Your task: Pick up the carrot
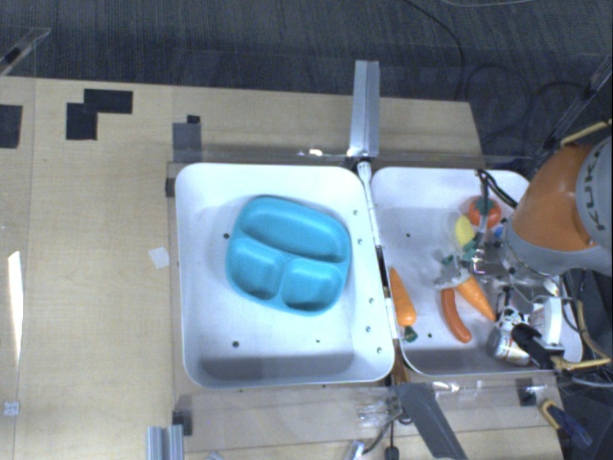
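Carrot (402,303) (orange) in right bin (421,209)

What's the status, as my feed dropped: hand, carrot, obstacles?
Hand low over right bin. Carrot loose by bin's left wall, apart from hand. Sausage lies between them.

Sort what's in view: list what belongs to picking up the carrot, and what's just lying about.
Job: carrot, orange with a green end, at the left wall of the right bin; gripper, over that bin.

Lying about: blue plate in the left bin; orange-red sausage-shaped piece; orange piece beside it; yellow and red bits further back.
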Tool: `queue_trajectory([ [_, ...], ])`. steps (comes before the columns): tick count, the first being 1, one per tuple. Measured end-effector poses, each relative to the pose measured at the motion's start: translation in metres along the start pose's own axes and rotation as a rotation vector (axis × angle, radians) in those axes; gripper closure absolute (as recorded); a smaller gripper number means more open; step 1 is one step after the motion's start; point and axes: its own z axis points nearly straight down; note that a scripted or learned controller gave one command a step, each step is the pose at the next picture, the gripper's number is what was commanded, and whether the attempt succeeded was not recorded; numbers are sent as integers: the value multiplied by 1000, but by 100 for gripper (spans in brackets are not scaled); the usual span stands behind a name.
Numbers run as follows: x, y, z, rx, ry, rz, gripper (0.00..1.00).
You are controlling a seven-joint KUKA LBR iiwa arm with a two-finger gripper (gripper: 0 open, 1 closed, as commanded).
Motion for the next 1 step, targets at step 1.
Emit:
queue_trajectory([
  [1,2,3,-12,-8,1,-1,100],
])
